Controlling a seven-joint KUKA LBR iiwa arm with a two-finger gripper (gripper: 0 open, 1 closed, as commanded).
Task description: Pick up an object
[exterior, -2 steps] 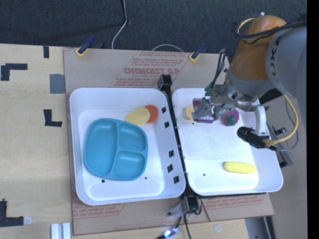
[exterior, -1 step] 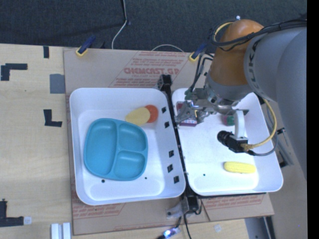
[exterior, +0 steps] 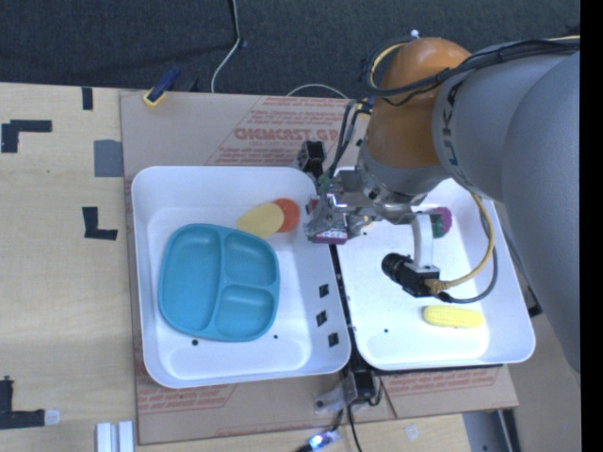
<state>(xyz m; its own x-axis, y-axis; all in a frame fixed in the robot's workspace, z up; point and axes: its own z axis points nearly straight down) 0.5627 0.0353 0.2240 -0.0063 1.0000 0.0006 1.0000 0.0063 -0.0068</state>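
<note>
1. Yellow corn cob (exterior: 454,317) lies near front of right bin (exterior: 499,351).
2. Blue divided plate (exterior: 219,282) in left bin (exterior: 151,252).
3. Gripper (exterior: 329,224) above the bins' shared edge; grip state unreadable.
4. Yellow-orange item (exterior: 268,217) beside it; purple item (exterior: 439,220) half-hidden by arm.

— What can't you make out?
— The jaws: open or closed, too small to tell. The purple object (exterior: 440,220) is half hidden behind the arm (exterior: 471,111).
— Anything cut off?
— The arm, by the right edge.
</note>
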